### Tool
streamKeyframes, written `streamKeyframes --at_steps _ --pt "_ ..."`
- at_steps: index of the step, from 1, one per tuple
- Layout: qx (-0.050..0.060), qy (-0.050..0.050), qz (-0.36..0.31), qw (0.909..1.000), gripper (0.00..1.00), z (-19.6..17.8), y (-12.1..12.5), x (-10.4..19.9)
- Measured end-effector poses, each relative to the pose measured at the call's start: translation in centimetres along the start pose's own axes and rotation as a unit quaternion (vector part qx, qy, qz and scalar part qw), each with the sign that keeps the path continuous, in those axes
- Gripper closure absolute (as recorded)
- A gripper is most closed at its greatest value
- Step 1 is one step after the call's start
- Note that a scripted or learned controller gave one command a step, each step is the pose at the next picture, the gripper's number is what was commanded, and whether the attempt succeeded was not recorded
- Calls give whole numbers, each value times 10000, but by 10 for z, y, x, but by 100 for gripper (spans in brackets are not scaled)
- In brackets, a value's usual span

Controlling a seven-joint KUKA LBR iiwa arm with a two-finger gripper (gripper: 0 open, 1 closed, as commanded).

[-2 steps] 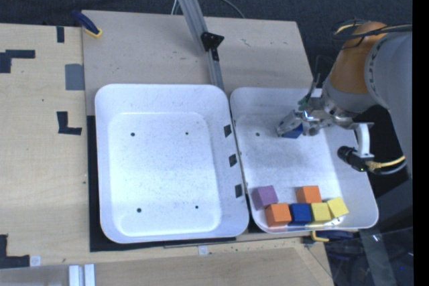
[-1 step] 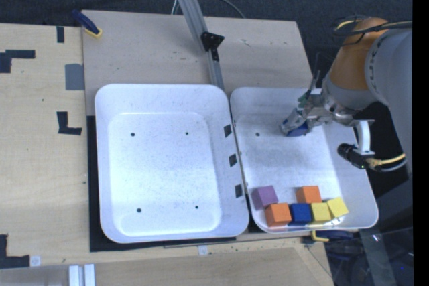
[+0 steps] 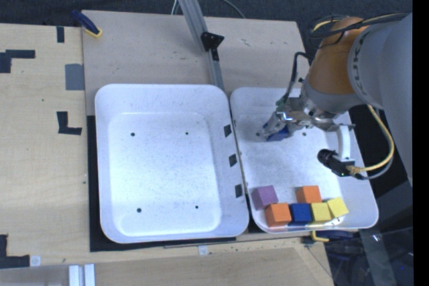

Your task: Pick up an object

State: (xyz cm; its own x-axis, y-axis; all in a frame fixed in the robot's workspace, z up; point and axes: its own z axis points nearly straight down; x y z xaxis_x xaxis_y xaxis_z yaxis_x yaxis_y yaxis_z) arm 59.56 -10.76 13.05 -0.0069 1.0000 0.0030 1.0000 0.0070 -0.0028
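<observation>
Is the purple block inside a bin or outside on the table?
Inside. The purple block lies on the floor of the right bin, near its front edge, beside the orange block.

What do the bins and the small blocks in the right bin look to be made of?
Bins: probably thin moulded plastic, white with a dull sheen, going by the rounded corners and raised rim. Blocks: solid-coloured cubes, purple, orange, blue and yellow, matte with crisp edges; painted wood or foam, the view cannot settle which. Bench: pale wood-look board with visible grain.
</observation>
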Motion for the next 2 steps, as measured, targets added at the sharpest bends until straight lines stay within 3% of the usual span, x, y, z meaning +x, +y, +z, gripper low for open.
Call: streamKeyframes --at_steps 1,2 --pt "-49 -8 -14 10000 100 -65 46 67" --pt "18 -1 -10 10000 100 -60 -10 148"
